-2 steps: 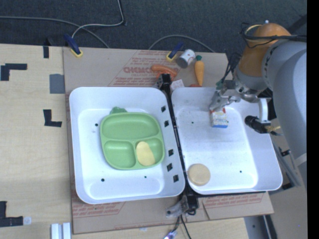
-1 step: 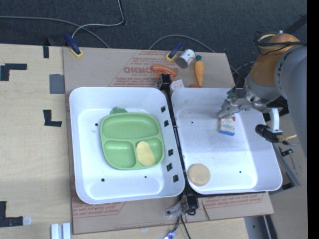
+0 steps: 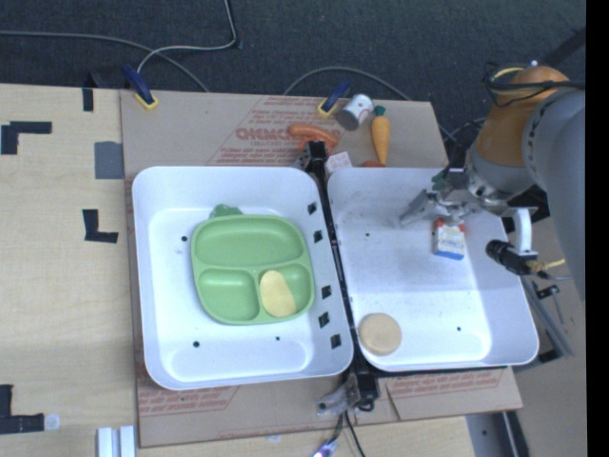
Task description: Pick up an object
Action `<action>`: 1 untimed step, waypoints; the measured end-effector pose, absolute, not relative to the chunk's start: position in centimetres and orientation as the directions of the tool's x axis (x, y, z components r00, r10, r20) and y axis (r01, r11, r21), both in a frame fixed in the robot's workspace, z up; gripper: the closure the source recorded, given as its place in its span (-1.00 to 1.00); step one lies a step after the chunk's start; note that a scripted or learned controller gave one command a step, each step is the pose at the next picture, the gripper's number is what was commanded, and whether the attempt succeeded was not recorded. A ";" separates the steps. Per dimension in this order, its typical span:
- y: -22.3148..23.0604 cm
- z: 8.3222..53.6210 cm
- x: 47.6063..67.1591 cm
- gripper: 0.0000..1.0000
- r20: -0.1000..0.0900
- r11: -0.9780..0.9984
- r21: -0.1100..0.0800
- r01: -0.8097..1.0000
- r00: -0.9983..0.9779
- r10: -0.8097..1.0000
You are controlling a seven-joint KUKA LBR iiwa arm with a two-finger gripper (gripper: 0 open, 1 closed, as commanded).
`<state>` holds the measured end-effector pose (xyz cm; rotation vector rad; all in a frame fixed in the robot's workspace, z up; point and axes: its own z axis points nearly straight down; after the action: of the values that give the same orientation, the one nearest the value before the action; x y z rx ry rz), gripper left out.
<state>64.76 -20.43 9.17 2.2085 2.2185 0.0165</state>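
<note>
2 white bins sit below you; in the right bin (image 3: 476,341) the gripper (image 3: 445,208) hangs with fingers spread wide, just above a small white-and-blue carton (image 3: 449,239), gripping nothing. You are at the approach step: next, lower around the carton, then close.

Both white bins (image 3: 238,365) look like smooth, slightly glossy plastic, resting on matt brown cardboard (image 3: 257,131) printed in red. In the left bin, the green divided plate (image 3: 249,265) reads as matt plastic. Beyond the cardboard lies dark, rough-looking carpet (image 3: 381,17), and the bench (image 3: 57,284) to its left looks like pale wood.
</note>
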 end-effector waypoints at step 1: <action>-22.5 10.5 58.7 -1.00 -0.003 0.000 0.005 1.000 0.000 1.000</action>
<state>58.70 -22.46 10.45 2.2170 2.2178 0.0012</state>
